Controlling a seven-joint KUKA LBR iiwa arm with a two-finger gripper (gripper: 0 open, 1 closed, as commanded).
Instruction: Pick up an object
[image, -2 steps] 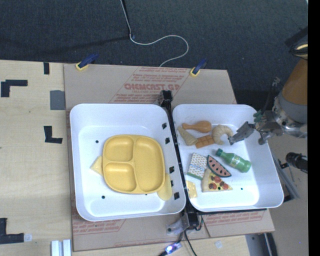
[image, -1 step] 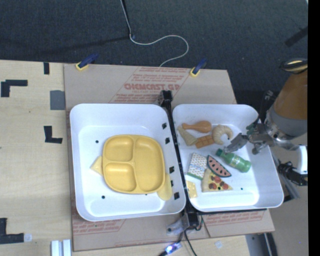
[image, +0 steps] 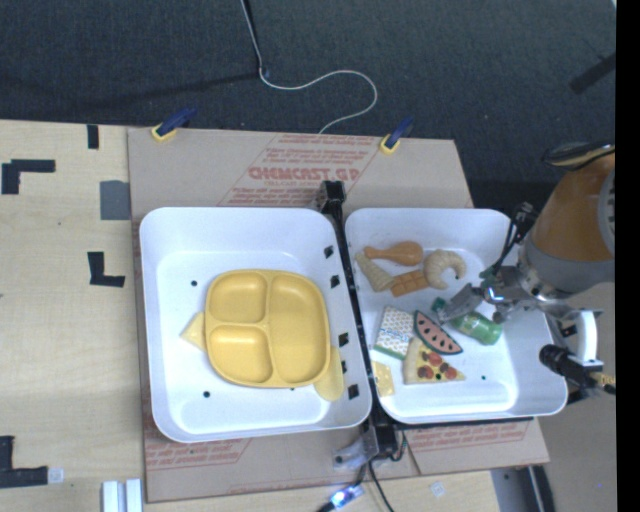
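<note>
Overhead | cardboard sheet (image: 300, 175) under both bins | dark carpet (image: 120, 50) | gripper (image: 462, 303) state unclear

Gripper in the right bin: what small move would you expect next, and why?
Probably a short drop straight down. The gripper sits low over the right bin, beside the watermelon slice and green toy, with nothing seen between its fingers. Those two are the nearest things to grasp; the pizza slice and croissant lie farther off.

A robotics lab is indicated: two white bins (image: 160, 300) are set on a clamped cardboard sheet (image: 300, 170), a cable (image: 300, 80) is trailed across dark carpet.
</note>
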